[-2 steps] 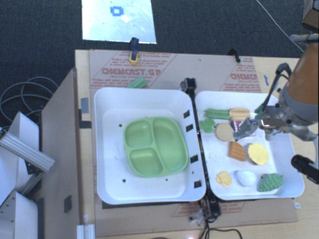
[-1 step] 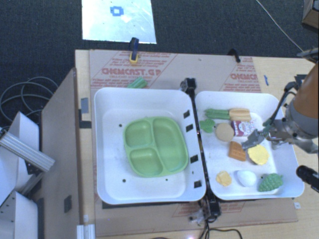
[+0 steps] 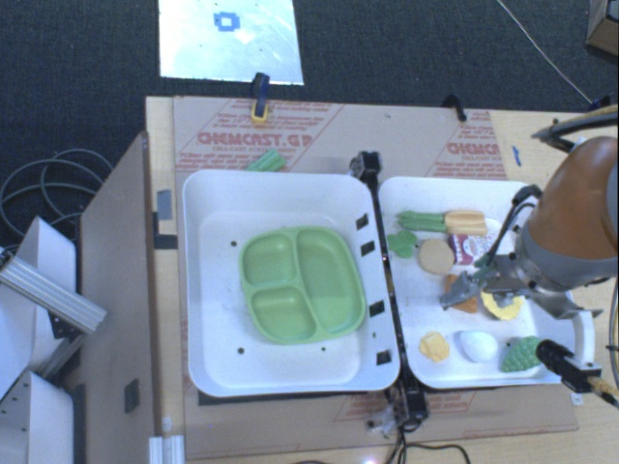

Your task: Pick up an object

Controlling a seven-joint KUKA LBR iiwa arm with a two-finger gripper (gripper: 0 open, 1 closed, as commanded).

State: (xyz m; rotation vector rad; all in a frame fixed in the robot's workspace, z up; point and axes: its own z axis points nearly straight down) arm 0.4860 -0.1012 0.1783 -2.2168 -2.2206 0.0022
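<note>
Grey gripper (image 3: 462,296), its opening and hold impossible to judge, hovers low in the right bin (image 3: 411,356); reaching step; next, closing on the orange piece (image 3: 468,304) at its 6 o'clock.

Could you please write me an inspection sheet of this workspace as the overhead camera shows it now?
Surface: bench covered with printed cardboard, bearing the left bin and the right bin side by side.
Job's things: right bin holds small toy foods, among them a white egg, a yellow piece, a green leafy piece and a tan round piece.
Clutter: green divided tray in the left bin; yellow clamp at the bench's far edge.
Grippers: gripper low over the right bin's items.
Cables: dark loops on the floor at left; white cable at upper right.
Surroundings: dark carpet; a reflective sheet beyond the bench.
</note>
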